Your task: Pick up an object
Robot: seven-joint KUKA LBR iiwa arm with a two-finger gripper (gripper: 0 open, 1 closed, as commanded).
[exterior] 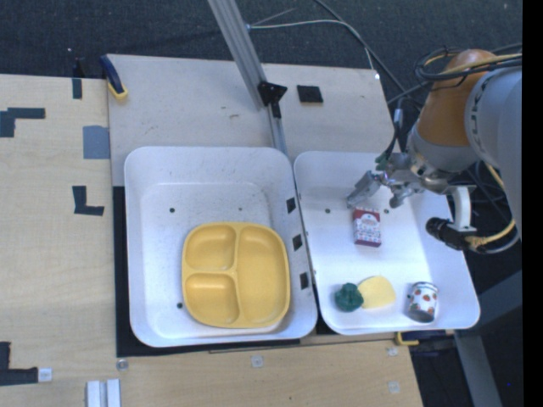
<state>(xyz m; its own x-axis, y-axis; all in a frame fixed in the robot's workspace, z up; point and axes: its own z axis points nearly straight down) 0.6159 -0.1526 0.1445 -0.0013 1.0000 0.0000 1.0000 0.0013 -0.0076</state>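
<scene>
A light wooden bench top (51,227) fills the left of the frame; dark grey carpet floor (127,15) runs along the top.

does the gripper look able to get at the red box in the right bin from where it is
Probably yes: the gripper hangs just above the red box, which lies apart from the other items with nothing over it.

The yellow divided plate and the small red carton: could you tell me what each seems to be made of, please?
The yellow divided plate looks like moulded plastic with a smooth, slightly matte finish: even colour, rounded rims and three pressed compartments. The small red carton seems to be printed cardboard or paper, judging by its flat faces and white label patches, though it is too small to be sure.
</scene>
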